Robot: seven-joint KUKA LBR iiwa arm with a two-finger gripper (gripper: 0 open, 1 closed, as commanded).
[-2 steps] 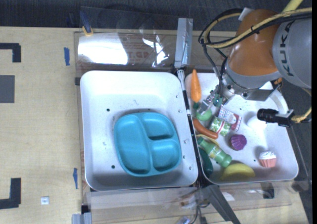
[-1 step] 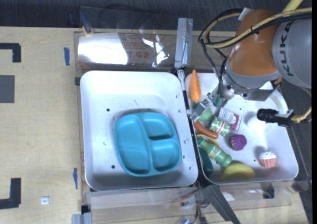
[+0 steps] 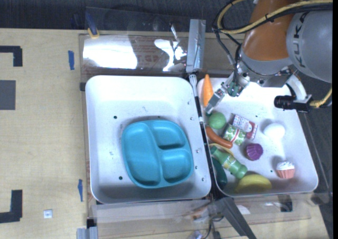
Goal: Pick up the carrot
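Carrot sits at the far-left corner of the right bin, leaning on the wall shared with the left bin. Claw is just beside it, touching or nearly; can't tell if open or closed. Blue tray lies in the left bin.

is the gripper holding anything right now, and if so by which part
It cannot be told. The gripper sits right beside the lower end of the carrot, at the right bin's left wall, but the view does not show a clear hold.
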